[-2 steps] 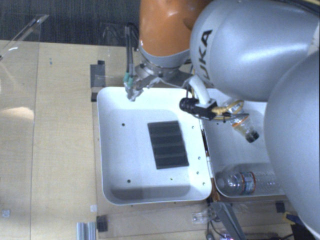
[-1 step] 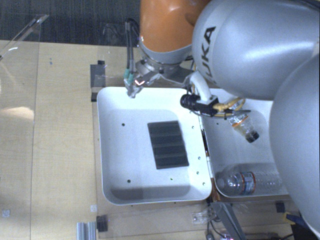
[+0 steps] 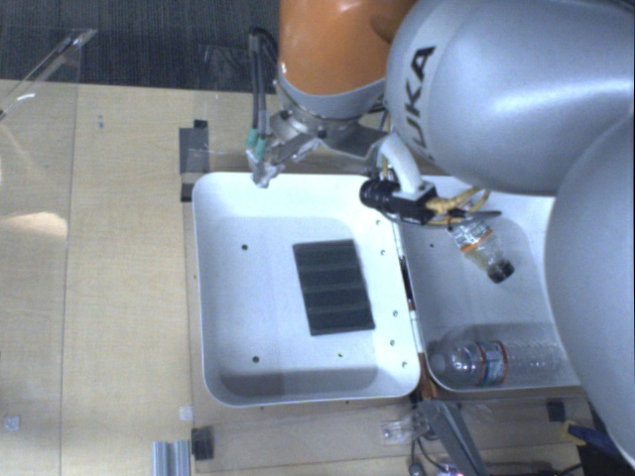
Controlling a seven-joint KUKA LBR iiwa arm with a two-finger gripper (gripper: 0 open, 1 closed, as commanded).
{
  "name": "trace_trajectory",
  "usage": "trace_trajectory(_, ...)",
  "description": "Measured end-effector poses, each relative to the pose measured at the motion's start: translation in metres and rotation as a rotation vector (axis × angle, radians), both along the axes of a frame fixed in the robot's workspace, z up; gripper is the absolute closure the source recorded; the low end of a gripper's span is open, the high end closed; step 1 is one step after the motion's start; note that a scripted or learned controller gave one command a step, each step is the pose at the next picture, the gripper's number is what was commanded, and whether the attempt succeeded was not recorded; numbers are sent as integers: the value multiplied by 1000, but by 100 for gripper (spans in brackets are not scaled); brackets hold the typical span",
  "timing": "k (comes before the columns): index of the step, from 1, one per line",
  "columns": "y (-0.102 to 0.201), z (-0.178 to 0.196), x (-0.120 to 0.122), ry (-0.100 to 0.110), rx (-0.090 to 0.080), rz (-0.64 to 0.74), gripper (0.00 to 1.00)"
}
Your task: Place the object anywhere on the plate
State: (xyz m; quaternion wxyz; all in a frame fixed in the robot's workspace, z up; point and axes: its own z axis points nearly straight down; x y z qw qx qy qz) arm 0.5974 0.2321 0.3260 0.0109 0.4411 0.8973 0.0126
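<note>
A dark ribbed rectangular plate (image 3: 333, 286) lies flat in the middle of the left white bin (image 3: 223, 266). My gripper (image 3: 263, 175) hangs over that bin's far left corner, well above and to the left of the plate. Its two fingers meet at the tips, shut, and I see nothing between them. In the right bin (image 3: 437, 286), a small clear bottle with a dark cap (image 3: 483, 249) lies near the far side. A larger clear plastic bottle (image 3: 488, 360) lies along the near wall.
The grey arm with its orange band (image 3: 332, 28) covers the top right of the view and part of the right bin. A black cable fitting (image 3: 397, 199) juts over the divide between the bins. Wooden bench top (image 3: 99, 266) spreads to the left.
</note>
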Motion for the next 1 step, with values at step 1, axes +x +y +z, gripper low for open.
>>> trace_trajectory(1,1,12,1,-7,2,6,100)
